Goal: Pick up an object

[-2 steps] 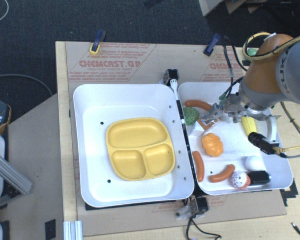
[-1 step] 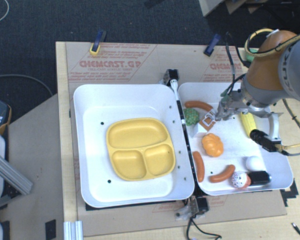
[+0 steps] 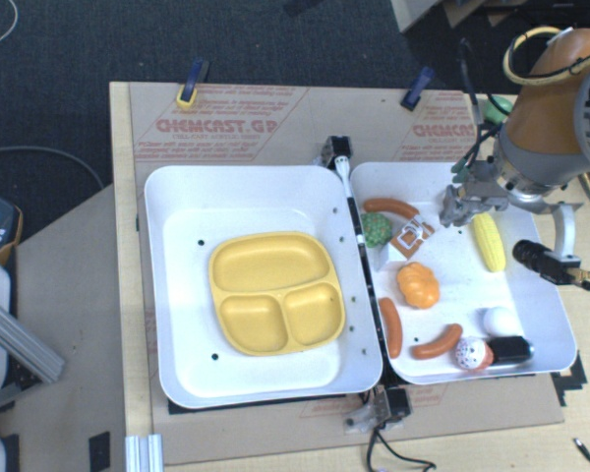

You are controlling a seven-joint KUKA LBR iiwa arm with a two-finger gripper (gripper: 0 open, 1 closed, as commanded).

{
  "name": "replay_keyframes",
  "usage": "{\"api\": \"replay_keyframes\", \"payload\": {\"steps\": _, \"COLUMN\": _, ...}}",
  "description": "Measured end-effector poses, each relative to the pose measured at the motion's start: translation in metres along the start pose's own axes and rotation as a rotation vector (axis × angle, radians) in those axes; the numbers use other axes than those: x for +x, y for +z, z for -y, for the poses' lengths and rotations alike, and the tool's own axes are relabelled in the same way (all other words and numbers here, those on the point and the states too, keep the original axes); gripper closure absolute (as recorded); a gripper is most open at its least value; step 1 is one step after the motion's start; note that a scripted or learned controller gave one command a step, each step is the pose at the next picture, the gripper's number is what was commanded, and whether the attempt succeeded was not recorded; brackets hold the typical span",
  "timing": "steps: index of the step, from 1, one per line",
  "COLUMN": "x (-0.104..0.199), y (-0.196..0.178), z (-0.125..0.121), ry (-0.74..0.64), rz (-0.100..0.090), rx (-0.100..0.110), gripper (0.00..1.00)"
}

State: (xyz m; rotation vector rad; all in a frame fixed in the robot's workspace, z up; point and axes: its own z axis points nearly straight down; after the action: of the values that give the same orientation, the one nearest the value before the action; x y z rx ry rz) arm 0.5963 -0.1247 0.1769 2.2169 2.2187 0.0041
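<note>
Yellow corn cob (image 3: 489, 241) lies in the right bin (image 3: 541, 303), long axis running from 12 to 6 o'clock, ridged and tapered. At its 10 o'clock hovers the gripper (image 3: 456, 209).

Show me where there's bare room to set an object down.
Bare floor rings the yellow three-compartment plastic tray in the left white bin, widest along its far and left sides. The right white bin is crowded; its best gap lies between the orange toy pumpkin and the yellow toy corn cob.
</note>
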Motion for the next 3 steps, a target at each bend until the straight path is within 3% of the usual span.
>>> {"api": "replay_keyframes", "payload": {"steps": 1, "x": 0.0, "y": -0.051, "z": -0.002, "ry": 0.0, "rz": 0.0, "rx": -0.002, "gripper": 1.0}}
{"api": "replay_keyframes", "payload": {"steps": 2, "x": 0.038, "y": -0.046, "z": 0.041, "ry": -0.002, "rz": -0.004, "rx": 0.01, "gripper": 1.0}}
{"api": "replay_keyframes", "payload": {"steps": 3, "x": 0.074, "y": -0.039, "z": 0.066, "ry": -0.002, "rz": -0.004, "rx": 0.01, "gripper": 1.0}}
